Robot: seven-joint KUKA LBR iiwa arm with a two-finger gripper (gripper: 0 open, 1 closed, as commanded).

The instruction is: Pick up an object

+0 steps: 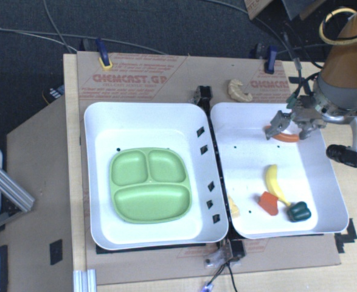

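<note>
The pincer (292,126) is hanging low in the right bin (245,163), fingers spread astride the carrot (286,137) lying at the far wall, apparently positioning to close on it, while banana (276,184) is lying well apart.

A robotics lab: left of the gripper (292,125), clamps (104,58) pin protective sheeting (143,76) to a bench (72,181), loose cables (56,17) beyond.
</note>
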